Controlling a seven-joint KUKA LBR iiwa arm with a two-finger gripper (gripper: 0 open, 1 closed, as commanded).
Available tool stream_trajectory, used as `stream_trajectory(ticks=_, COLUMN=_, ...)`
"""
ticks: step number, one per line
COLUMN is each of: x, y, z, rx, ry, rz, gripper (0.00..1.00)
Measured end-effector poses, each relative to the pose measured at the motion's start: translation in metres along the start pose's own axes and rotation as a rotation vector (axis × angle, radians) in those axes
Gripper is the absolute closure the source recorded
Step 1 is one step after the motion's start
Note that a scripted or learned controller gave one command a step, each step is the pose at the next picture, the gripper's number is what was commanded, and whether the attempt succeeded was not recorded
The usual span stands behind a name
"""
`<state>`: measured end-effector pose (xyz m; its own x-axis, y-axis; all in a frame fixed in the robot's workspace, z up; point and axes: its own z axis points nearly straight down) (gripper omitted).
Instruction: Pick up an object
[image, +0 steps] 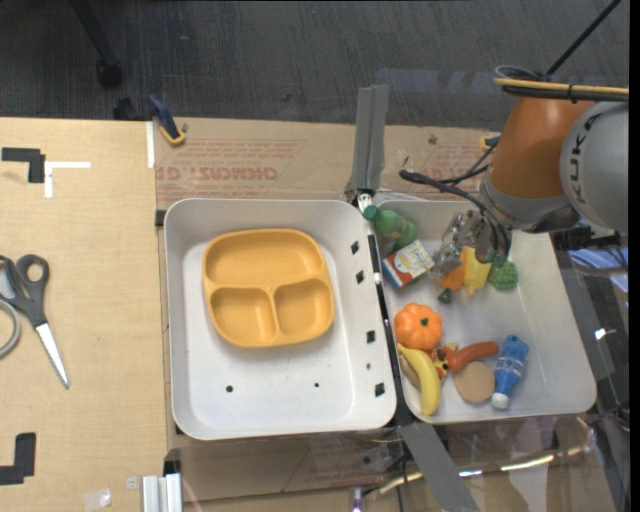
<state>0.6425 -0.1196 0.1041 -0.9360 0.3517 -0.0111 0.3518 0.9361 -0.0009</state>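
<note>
Two bins (180, 330), pincer (470, 243) low among right-hand toys, its state impossible to tell.

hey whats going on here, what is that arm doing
A grey robot arm with an orange band has its gripper down in the right bin, among toy foods near the back. It sits right over a yellow piece and next to a green broccoli-like piece; whether it holds anything can't be made out. A small pumpkin, a banana and a blue bottle lie nearer the front. The left bin has a yellow divided plate.
</note>
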Motion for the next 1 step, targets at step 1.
stream_trajectory(ticks=1, x=0.0363, y=0.0271, z=-0.1427, rx=-0.001, ry=0.007, rz=0.093, gripper=1.0)
